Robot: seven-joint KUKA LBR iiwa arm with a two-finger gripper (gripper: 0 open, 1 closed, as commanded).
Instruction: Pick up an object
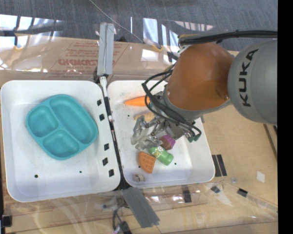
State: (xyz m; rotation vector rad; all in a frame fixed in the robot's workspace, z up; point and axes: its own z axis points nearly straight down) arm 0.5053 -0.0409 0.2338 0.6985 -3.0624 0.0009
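a grey kuka arm (254,82) with an orange band (198,77) reaches in from the right over the right bin (202,165), its gripper (145,133) lowered among a cluster of small toys near the bin's middle. whether the gripper is spread or closed on anything cannot be told from this angle, as the metal parts blur together against the toys.

just below the gripper lies a green piece (162,155), touching a purple piece (168,141) to its upper right and an orange waffle-like block (146,162) to its lower left. an orange carrot (135,101) rests near the bin's upper left, partly under the arm's black cables (154,89). a small tan piece (147,117) sits between the carrot and the gripper, and a small brownish item (138,178) lies by the bin's front edge.

the left bin (19,174) holds a teal divided plate (62,126), with three compartments, lying flat and well apart from the toys. both bins sit side by side on a bench (244,150) with clear plastic sheeting around them.
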